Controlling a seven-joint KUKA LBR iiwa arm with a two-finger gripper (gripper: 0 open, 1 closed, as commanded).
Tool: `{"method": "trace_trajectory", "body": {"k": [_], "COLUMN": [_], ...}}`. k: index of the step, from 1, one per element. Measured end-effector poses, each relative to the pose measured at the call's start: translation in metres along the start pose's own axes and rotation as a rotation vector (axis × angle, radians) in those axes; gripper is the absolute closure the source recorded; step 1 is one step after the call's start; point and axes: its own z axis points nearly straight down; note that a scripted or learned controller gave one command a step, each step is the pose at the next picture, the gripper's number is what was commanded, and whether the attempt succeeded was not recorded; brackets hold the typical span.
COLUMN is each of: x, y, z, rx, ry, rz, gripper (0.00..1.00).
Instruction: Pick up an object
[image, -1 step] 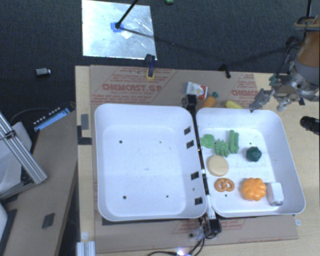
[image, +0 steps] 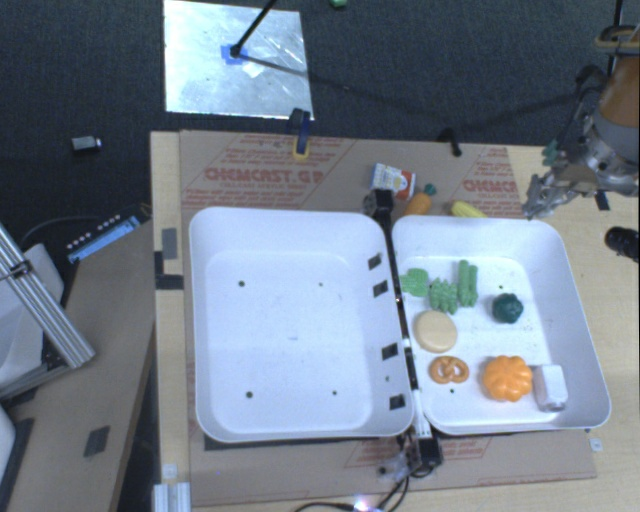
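Note:
The right bin (image: 572, 290) holds several small objects. Among them are green leafy pieces (image: 443, 295), a ridged green piece (image: 467, 282) and a dark green ball (image: 507, 308). A beige disc (image: 435, 330) and a brown pretzel (image: 449, 371) lie nearer the bins' divide. An orange pumpkin (image: 507, 378) and a white block (image: 551, 386) sit at the front right. My gripper (image: 540, 200) hangs at the right, over the bench just beyond the right bin's far rim, apart from all these objects.
The left bin (image: 290, 230) sits beside the right one. On the bench behind the bins lie a small carton (image: 392, 180), an orange carrot (image: 418, 203) and a yellow piece (image: 466, 210). A clamp (image: 299, 135) stands at the bench's far edge.

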Motion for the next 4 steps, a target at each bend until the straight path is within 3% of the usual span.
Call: {"method": "trace_trajectory", "body": {"k": [1, 2, 3, 4], "x": [0.014, 0.084, 0.084, 0.078], "y": [0.019, 0.018, 0.018, 0.018], "z": [-0.106, -0.116, -0.233, -0.274], "rx": [-0.008, 0.001, -0.008, 0.0], "ry": [-0.001, 0.003, 0.0, 0.0], "rz": [-0.001, -0.004, 0.0, 0.001], "gripper": [1.0, 1.0, 1.0, 1.0]}}
